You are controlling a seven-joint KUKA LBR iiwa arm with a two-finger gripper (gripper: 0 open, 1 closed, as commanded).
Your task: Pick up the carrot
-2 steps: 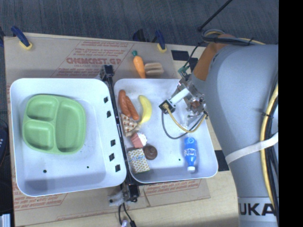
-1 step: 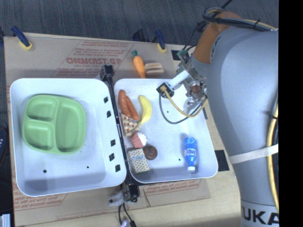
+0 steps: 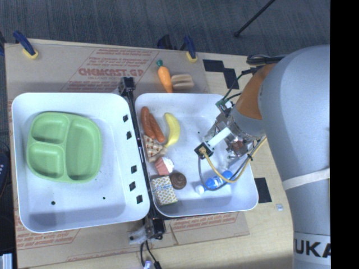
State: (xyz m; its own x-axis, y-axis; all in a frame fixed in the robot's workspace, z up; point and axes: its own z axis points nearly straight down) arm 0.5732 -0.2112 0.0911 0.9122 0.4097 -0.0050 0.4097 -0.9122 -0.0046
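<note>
Carrot (image 3: 164,78) lies outside both bins, on the cardboard just past the far rim of the right bin (image 3: 247,198), green top pointing away, right beside a small tan bread-like piece (image 3: 182,82). Gripper (image 3: 224,150) hangs low inside the right bin near its right side, over a blue-and-white item (image 3: 214,183), well apart from the carrot; whether it is open or closed, cannot tell, cabling and wrist block it. Nothing visibly held. Judgement: step in hand is the approach, hardly begun. To do it well, lift clear of the bin wall first, travel across to the far rim, line the grip across the carrot's narrow width, come down on its orange middle. Keep off the bread piece beside it. Don't confuse it with the hot dog (image 3: 151,123) or banana (image 3: 173,129) in the bin. Left bin holds a green divided plate (image 3: 63,147), irrelevant.
</note>
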